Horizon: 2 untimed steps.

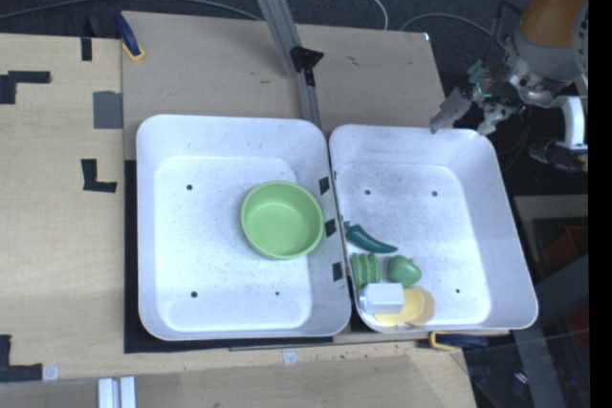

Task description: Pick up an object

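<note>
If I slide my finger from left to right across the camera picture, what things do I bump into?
left bin → green bowl → right bin → gripper

The arm (555, 5) at the upper right is cut off by the frame's top and right edges. Its gripper (469, 110) is small and blurred. In the right bin (478, 205), the piled small objects (387, 287) overlap, their shapes unclear.
</note>
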Tool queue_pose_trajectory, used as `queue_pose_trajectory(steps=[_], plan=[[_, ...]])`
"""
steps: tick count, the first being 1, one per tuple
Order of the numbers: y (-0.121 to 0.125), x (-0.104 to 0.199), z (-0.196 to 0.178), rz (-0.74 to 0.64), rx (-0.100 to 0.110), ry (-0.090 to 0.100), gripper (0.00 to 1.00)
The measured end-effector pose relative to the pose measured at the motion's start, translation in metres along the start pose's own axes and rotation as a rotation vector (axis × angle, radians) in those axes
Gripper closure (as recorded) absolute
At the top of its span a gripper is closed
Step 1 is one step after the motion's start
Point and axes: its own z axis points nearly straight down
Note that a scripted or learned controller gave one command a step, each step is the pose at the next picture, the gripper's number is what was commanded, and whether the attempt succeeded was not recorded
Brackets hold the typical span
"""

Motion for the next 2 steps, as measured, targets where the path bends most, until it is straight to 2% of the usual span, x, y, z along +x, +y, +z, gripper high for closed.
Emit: queue_pose_trajectory(steps=[1,2], plan=[[0.000,0.000,0.000,0.000,0.000,-0.001,0.00],[-0.009,0.006,0.049,0.000,0.004,0.001,0.00]])
